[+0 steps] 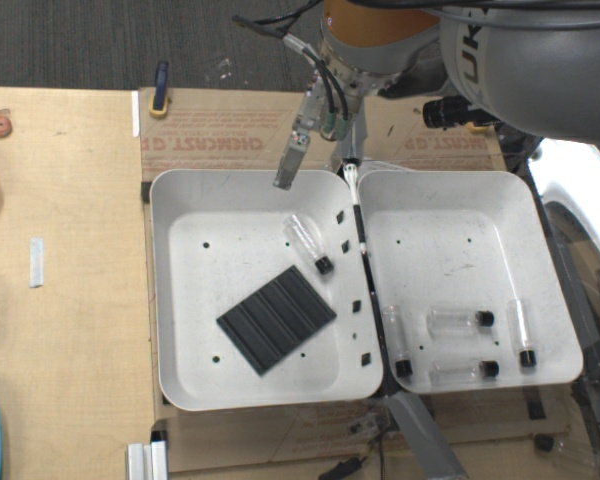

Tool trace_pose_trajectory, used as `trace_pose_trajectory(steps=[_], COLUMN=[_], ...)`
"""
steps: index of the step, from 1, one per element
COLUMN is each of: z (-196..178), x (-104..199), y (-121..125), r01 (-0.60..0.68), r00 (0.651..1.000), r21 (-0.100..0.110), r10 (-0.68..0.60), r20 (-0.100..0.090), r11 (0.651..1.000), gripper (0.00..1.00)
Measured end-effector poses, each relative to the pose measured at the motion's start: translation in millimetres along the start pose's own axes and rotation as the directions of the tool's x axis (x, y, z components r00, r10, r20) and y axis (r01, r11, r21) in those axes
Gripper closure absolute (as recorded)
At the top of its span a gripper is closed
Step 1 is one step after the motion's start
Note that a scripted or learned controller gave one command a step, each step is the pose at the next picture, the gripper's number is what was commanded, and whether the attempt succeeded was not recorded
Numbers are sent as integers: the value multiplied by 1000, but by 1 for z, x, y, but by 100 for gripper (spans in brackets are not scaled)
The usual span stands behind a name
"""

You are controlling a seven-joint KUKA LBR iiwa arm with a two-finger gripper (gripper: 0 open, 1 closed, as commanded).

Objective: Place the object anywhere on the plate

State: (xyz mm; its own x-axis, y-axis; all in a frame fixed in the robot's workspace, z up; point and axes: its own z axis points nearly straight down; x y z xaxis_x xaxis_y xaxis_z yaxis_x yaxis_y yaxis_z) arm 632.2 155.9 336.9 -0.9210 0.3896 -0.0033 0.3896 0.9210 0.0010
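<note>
**Clear vial sits between gripper and plate**

Your arm [540, 48] reaches in over the back rim of the left bin [185, 298]. The dark ribbed plate [277, 318] lies at a slant on its floor. Whether the gripper [291, 163] is open or closed, you cannot tell. The vial [308, 240] lies toward the camera from it, just off the plate's far corner, black cap pointing toward the plate.

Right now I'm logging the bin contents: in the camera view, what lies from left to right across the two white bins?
Dark ribbed plate → clear vial with a black cap in the left bin → right bin: vial by its left wall → two vials mid-floor → vial nearest the right wall.
</note>
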Motion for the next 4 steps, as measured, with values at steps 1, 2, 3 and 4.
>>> trace_pose_trajectory(steps=[1,2,3,4], z=[-9,-61,-105,-85], x=[-1,26,111,163], y=[0,68,14,10], r01=[0,259,387,514], r00=[1000,966,922,858], r21=[-1,-1,0,-1], r10=[0,-259,-387,-514], r20=[3,1,-2,-2], r11=[1000,966,922,858], gripper=[100,100,100,100])
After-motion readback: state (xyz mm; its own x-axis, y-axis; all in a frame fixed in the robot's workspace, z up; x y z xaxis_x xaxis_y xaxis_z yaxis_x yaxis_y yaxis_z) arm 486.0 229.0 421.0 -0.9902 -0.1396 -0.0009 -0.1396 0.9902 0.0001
